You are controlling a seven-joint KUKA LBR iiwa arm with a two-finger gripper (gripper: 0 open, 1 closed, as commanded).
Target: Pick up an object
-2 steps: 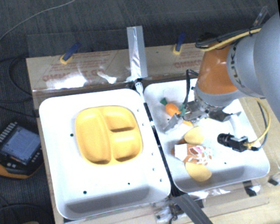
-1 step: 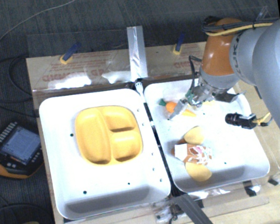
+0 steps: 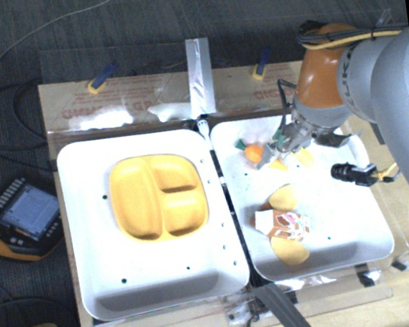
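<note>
My gripper (image 3: 284, 142) is low over the far part of the right bin (image 3: 368, 241), reaching in from the right. Just to its left lies a small orange toy with a green top (image 3: 252, 152). Small yellow pieces lie beside the gripper, one below it (image 3: 278, 165) and one at its right (image 3: 304, 157). Nearer the front lie a tan rounded piece (image 3: 283, 198), a red and white packet (image 3: 283, 224) and another tan piece (image 3: 290, 251). Nothing shows as held.
A yellow divided tray (image 3: 158, 195) lies in the middle of the left bin (image 3: 101, 288). A metal strip (image 3: 200, 76) stands behind the wall between the bins. A handheld controller (image 3: 19, 218) lies on the floor at the left.
</note>
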